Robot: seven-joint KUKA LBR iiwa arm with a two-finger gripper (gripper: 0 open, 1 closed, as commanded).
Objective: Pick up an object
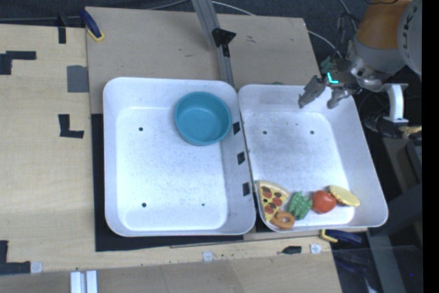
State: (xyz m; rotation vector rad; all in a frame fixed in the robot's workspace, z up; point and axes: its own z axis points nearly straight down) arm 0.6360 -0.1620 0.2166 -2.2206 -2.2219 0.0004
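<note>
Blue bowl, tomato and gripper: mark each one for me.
Blue bowl (202,118), camera view, on the middle of its inside.
Tomato (324,202), camera view, on the middle of its red top.
Gripper (322,98), camera view, midway between its two fingertips.

The 2 white bins (171,216) are looking like speckled matt plastic, the blue bowl (202,118) smooth, the table (41,147) pale wood.
</note>
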